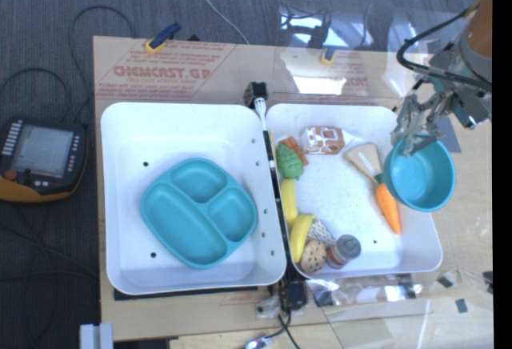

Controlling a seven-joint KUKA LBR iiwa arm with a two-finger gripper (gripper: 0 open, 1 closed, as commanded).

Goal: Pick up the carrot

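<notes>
We are looking down on the carrot, which is lying in the right bin, near that bin's right wall and just beside the teal bowl, possibly touching its rim. Its long axis is running down the view on a slight slant: the green leafy end is pointing up and a little left, toward the tan wedge, and the orange tip is pointing down and slightly right.

The pincer is hanging over the upper edge of the bowl, above the carrot's top end. We are seeing nothing gripped in it, and we cannot tell how wide it is standing.

What we are worrying about is the bowl: dropping where it is now, the pincer is likely to be striking the rim or closing on it instead. The carrot is also rounded and tapering, so a grip across the thin tip is liable to slip off.
</notes>
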